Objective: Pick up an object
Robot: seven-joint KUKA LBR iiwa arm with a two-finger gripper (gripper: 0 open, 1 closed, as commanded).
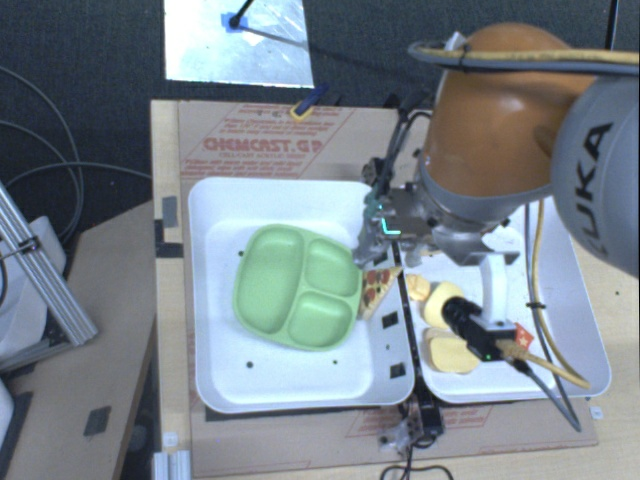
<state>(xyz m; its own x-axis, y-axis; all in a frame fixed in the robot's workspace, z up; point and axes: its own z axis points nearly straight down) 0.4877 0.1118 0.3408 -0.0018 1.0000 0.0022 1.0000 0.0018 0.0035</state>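
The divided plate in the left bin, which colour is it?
The divided plate is light green, seen clearly in the camera view.

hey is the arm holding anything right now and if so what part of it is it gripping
It cannot be told. The arm's wrist covers the gripper, which sits over the inner edge of the left bin, close to the green divided plate and the pizza slice. No object shows between fingers.

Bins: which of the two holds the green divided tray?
The left bin. The green divided tray lies in it, and a pizza-slice toy beside the tray. The right bin holds yellowish pieces instead.
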